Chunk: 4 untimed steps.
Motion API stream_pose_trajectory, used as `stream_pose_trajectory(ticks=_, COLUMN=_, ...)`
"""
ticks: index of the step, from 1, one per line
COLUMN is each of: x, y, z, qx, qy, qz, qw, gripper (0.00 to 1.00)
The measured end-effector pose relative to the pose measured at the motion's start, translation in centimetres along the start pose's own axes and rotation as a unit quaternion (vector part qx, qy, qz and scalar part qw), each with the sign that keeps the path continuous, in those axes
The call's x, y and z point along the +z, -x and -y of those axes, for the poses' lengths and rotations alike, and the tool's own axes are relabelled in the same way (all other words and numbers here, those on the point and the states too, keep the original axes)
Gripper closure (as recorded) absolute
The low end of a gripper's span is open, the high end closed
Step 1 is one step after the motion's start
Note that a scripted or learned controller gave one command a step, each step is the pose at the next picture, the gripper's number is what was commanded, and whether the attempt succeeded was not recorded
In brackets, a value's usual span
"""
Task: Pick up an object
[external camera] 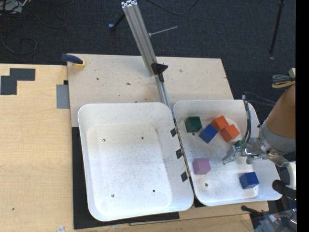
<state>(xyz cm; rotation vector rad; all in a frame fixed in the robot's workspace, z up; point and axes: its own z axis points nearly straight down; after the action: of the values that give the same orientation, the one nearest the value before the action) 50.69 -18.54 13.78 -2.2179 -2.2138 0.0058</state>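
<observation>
Jaws (231, 157) hover low in right bin (219, 197).

We see an evenly lit scene under soft overhead light, with no harsh glare. The two white bins (130, 115) come out bright, nearly washed out on their floors, while the dark floor (217, 23) behind stays dim. Shadows under the blocks are faint and short. The picture is slightly soft and grainy throughout.

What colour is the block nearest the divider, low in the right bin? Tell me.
Light purple, clearest in the camera view.
</observation>
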Motion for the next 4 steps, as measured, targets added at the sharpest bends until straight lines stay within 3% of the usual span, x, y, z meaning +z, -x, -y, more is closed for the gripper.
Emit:
stream_pose_trajectory(ticks=1, x=4.7, y=0.0, z=-0.1, qx=0.001, qy=0.004, qz=0.001, qw=1.0, gripper=0.0)
stream_pose_trajectory(ticks=2, x=3.6, y=0.0, z=-0.1, qx=0.004, qy=0.003, qz=0.0, qw=1.0, gripper=1.0)
stream_pose_trajectory(ticks=4, x=-5.7, y=0.5, z=0.3, qx=-0.003, qy=0.005, qz=0.002, qw=1.0, gripper=1.0)
